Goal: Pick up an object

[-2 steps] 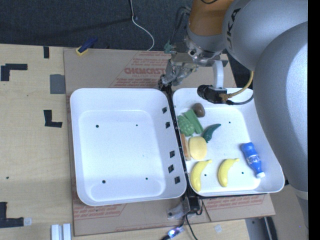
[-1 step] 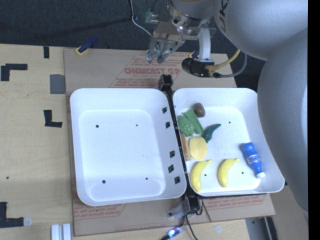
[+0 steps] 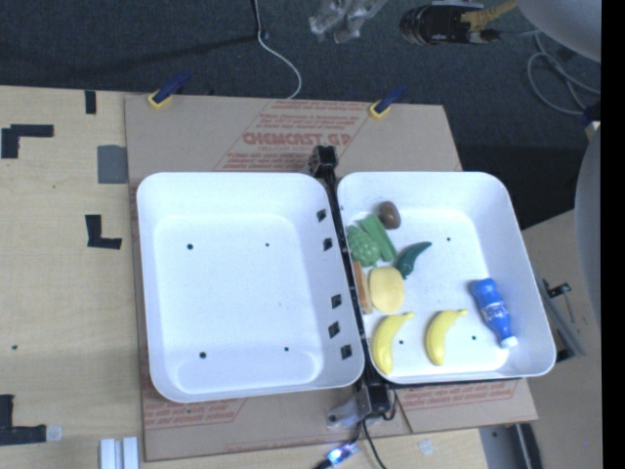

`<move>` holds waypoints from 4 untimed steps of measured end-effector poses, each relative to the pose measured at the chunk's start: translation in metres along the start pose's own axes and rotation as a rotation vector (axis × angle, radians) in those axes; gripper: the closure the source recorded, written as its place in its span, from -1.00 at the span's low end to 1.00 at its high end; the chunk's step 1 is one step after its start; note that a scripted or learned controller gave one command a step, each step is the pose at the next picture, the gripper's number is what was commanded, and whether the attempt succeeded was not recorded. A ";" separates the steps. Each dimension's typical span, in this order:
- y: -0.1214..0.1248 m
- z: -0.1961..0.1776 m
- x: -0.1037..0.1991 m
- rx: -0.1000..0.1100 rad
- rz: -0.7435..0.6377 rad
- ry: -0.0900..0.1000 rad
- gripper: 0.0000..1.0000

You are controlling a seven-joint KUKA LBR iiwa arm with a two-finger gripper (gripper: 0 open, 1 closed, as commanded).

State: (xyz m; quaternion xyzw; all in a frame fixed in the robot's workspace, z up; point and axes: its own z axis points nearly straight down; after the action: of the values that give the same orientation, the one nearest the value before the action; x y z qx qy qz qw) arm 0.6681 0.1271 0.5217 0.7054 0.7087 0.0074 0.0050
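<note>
The right bin (image 3: 488, 198) holds several toy items along its left and front sides. A small brown piece (image 3: 389, 214) lies at the back, with a light green leafy piece (image 3: 369, 240) and a dark green pepper (image 3: 412, 256) just in front of it. Below them sit a pale yellow fruit (image 3: 386, 289) and a thin orange strip (image 3: 359, 286). Two yellow bananas (image 3: 389, 341) (image 3: 444, 335) lie near the front wall, and a blue bottle (image 3: 491, 310) lies at the right. My gripper (image 3: 344, 13) hangs blurred and high at the top of the view, far behind the bins, with nothing seen in it.
The left bin (image 3: 156, 262) shows bare white floor. Both bins rest on a cardboard sheet (image 3: 283, 140) over the wooden bench. A white cable (image 3: 278, 57) runs down from the top. Part of the grey arm (image 3: 566, 3) fills the top right corner.
</note>
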 end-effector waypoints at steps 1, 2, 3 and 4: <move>0.000 -0.015 -0.079 0.015 0.010 -0.006 1.00; 0.000 -0.013 -0.171 0.017 0.012 -0.006 1.00; -0.001 -0.013 -0.246 0.018 0.011 -0.006 1.00; -0.001 -0.013 -0.325 0.017 0.010 -0.006 1.00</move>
State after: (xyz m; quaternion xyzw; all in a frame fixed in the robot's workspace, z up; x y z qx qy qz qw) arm 0.6678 -0.1979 0.5337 0.7091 0.7051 -0.0010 0.0011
